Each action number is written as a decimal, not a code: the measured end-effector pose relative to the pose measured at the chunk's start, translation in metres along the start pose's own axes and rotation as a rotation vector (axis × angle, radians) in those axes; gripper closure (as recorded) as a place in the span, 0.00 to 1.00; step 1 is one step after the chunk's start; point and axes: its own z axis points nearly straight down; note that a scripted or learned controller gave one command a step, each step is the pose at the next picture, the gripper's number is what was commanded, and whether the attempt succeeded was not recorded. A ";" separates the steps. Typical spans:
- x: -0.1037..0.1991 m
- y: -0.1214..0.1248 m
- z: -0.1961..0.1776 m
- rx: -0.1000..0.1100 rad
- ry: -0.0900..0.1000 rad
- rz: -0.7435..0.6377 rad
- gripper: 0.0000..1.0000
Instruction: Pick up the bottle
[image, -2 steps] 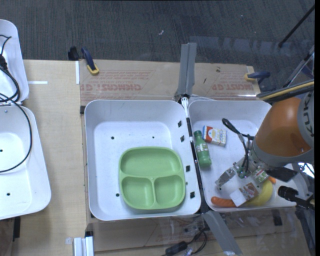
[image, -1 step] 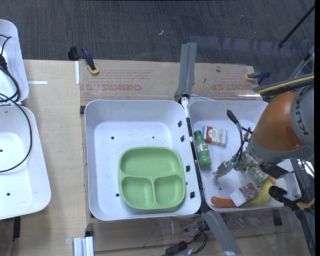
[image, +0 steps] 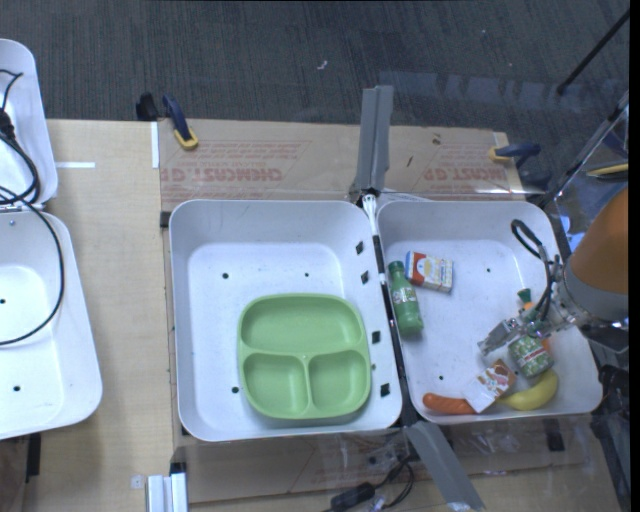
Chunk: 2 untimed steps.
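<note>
The green plastic bottle (image: 405, 298) is lying flat against the right bin's (image: 470, 222) left wall, well away from the gripper (image: 515, 335), whose jaws I can't make out. I'd come straight down across its narrow body, clear of that wall.

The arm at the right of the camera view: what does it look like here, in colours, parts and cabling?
An orange band fills the right edge, with a grey collar below it toward the wrist. From there a pale metallic gripper of small angular parts reaches into the right bin. A thin black cable loops above it. No markings are legible.
</note>
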 end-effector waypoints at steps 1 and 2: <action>0.135 0.018 -0.097 0.006 -0.015 -0.012 0.00; 0.195 0.106 -0.095 0.007 -0.015 -0.076 0.00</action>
